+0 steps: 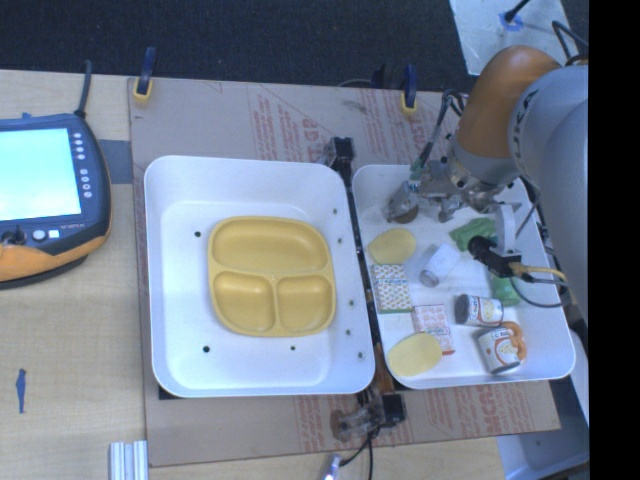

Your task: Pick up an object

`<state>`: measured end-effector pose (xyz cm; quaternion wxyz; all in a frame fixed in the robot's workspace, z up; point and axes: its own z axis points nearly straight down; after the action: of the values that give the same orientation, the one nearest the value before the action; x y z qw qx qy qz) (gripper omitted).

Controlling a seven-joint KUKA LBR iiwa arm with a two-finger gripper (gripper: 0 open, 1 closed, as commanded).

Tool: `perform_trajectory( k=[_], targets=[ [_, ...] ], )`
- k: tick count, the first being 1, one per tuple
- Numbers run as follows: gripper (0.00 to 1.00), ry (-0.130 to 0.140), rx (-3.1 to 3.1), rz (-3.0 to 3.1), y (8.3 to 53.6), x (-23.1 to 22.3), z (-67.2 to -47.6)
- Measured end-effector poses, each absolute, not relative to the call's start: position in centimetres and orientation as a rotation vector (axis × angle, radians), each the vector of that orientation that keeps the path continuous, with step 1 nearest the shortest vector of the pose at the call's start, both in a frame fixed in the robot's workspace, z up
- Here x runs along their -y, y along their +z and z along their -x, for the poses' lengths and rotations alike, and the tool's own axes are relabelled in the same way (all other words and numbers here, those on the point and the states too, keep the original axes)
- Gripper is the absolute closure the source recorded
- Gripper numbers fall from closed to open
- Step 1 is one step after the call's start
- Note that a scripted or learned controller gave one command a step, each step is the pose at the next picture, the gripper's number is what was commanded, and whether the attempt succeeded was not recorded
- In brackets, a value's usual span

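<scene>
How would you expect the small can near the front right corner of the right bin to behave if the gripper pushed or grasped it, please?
The small can appears to lie on its side, so a sideways push would probably roll it toward the right bin wall. Its rigid-looking round body may slip between flat fingers. It looks compact, likely light enough to lift.

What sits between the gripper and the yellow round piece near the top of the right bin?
Nothing visible. The gripper hangs over the right bin's far end, and the yellow round piece lies just below and left of it, with bare white floor between. The clear cup lies off to the side.
</scene>
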<state>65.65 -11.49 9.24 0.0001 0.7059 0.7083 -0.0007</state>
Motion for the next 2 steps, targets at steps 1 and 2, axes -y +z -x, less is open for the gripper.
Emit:
perform_trajectory(
  k=[1, 2],
  targets=[
    [0.00, -0.007, -2.231, -2.216, 9.2, 9.5, -65.6],
    [0.00, 0.000, -2.224, -2.219, 19.5, 11.5, -65.7]
  ],
)
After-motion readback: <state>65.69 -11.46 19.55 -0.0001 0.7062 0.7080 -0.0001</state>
